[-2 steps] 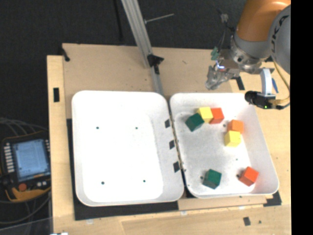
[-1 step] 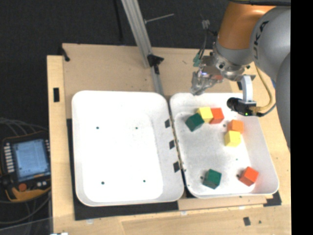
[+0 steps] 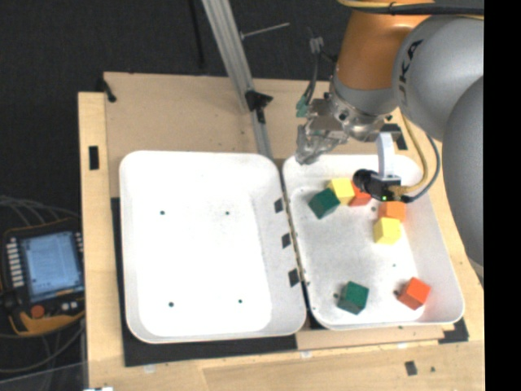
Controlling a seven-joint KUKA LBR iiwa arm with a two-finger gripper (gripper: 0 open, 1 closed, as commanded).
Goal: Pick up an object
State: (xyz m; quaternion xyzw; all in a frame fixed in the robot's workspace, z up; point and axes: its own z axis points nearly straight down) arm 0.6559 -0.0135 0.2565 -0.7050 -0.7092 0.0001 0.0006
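The right bin [image 3: 450, 277] holds several small blocks. A green block [image 3: 323, 204], a yellow block [image 3: 342, 190] and a red block [image 3: 360, 199] cluster near its far left. An orange block [image 3: 394, 211] sits against a second yellow block [image 3: 387, 231] at mid-right. Near the front lie another green block [image 3: 353, 297] and an orange-red block [image 3: 413, 292]. My gripper [image 3: 310, 148] hangs over the bin's far left corner, above and just behind the cluster, with no block seen in it.
The left bin [image 3: 203, 243] is a bare white tray with a few dark specks. A slanted metal pole [image 3: 232, 47] rises behind the bins. A black cable and connector [image 3: 376, 182] hang from the wrist over the right bin. A control pendant [image 3: 45, 271] lies left of the bench.
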